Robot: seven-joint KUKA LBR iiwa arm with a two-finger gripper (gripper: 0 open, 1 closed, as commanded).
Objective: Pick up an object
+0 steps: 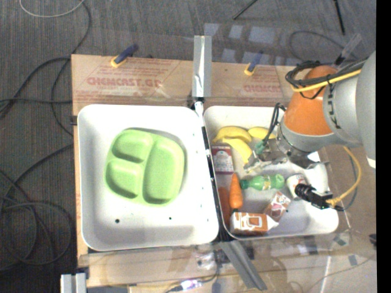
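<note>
The right bin [317, 224] holds a heap of small items. Yellow bananas [233, 137] lie at its far left, with a red and white packet [222, 159] just in front of them. A green bottle [264, 182] lies on its side in the middle, and an orange carrot [235, 191] points toward the front. At the front sit an orange carton [249, 223] and a small brown packet [279, 206]. My gripper [261, 155] hangs low over the bin, between the bananas and the green bottle, just above the bottle. Nothing shows as held in it.
The left bin [98, 224] carries a green divided plate [146, 165]. A metal divider post [199, 72] stands between the bins at the back. The arm's orange band [308, 112] and a yellow cable [354, 176] crowd the right bin's far right side.
</note>
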